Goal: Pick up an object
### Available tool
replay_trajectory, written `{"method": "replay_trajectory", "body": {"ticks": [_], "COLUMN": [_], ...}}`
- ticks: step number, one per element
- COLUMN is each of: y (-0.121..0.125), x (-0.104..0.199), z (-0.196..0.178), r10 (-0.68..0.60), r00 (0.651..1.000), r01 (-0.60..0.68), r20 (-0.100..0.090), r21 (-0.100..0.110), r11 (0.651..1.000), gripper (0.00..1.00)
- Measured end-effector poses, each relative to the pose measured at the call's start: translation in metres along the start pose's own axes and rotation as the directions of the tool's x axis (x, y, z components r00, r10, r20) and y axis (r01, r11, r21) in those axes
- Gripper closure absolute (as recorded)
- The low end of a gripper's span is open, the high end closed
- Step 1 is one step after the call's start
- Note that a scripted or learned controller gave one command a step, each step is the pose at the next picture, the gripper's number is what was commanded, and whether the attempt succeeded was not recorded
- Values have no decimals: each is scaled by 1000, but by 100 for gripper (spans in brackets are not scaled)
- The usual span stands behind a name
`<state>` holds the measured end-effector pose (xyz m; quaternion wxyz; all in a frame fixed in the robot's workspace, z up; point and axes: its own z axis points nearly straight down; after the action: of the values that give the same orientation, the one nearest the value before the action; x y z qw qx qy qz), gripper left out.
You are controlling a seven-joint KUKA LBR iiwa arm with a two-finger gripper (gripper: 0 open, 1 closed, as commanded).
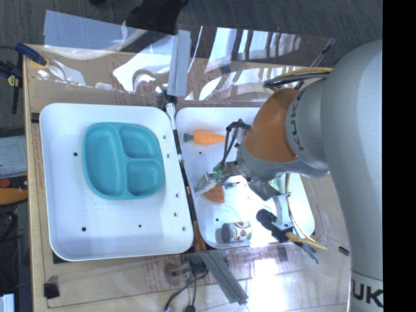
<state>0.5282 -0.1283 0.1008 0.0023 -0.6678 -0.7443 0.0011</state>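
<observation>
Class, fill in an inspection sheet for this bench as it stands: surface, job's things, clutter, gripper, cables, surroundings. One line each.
Surface: two white bins side by side, left bin, right bin.
Job's things: carrot, orange piece and small can in the right bin.
Clutter: teal divided plate in the left bin.
Gripper: gripper low over the orange piece; grasp unclear.
Cables: thin cables along the wrist.
Surroundings: dark carpet, clear panel behind the bins.

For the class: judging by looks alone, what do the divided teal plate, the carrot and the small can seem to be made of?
Teal plate: probably moulded plastic, with a smooth, matte, even colour and rounded compartments. Carrot: likely a plastic toy, uniformly orange with a small green tip. Small can: possibly metal with a printed label, given its greyish end, but it is too blurred to be sure.
</observation>
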Motion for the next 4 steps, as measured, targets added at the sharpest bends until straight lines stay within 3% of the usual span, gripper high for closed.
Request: {"method": "replay_trajectory", "body": {"ticks": [1,2,3,4], "y": [-34,28,-12,-12], "x": [20,15,19,21], "z": [8,9,8,0], "r10": [238,296,240,235], "r00": [971,955,971,972], "r01": [-238,-296,-240,-235], "r20": [6,1,6,1], "r21": [-7,-2,-6,0], "r11": [971,955,971,972], "gripper": [0,0,0,100]}}
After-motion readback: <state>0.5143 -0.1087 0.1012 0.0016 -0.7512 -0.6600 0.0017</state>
